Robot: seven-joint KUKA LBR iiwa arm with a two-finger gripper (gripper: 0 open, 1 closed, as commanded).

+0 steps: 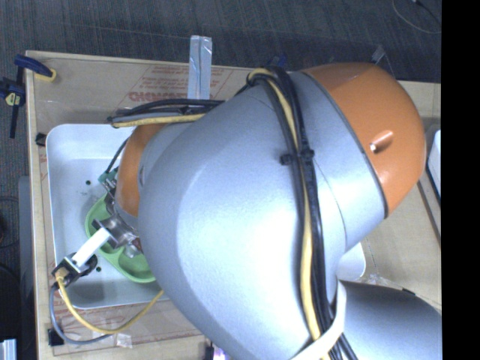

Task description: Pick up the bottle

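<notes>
Dark carpet borders the bench (75,73). Inside the left bin (64,163), near its front wall, lies a green object (101,220) under the arm (262,223).

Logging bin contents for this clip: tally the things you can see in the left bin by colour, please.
Green: 1, a green thing under the gripper
Other colours: 0 can be made out
Total: 1
The arm covers most of the bin, so more may lie hidden. I cannot tell a bottle.
</notes>
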